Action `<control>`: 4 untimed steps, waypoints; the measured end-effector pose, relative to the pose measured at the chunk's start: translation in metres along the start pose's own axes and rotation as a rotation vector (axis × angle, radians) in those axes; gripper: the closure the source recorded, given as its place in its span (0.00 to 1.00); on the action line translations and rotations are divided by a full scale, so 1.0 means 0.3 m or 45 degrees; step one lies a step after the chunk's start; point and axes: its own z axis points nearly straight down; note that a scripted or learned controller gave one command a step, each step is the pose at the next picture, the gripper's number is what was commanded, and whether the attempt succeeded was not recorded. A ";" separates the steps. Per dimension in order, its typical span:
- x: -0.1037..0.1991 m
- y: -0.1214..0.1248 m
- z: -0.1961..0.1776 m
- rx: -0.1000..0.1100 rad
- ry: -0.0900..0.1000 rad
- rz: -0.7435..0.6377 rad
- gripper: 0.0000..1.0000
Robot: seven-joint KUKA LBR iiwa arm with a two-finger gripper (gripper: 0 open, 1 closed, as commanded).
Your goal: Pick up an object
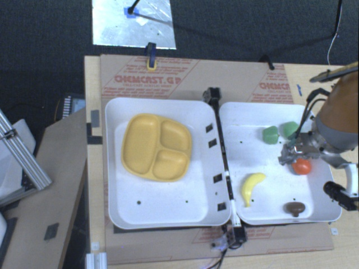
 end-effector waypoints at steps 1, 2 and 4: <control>-0.003 0.017 -0.146 0.000 0.000 0.000 1.00; 0.179 0.085 -0.120 0.004 0.005 -0.008 1.00; 0.503 0.153 -0.105 0.006 0.004 -0.007 1.00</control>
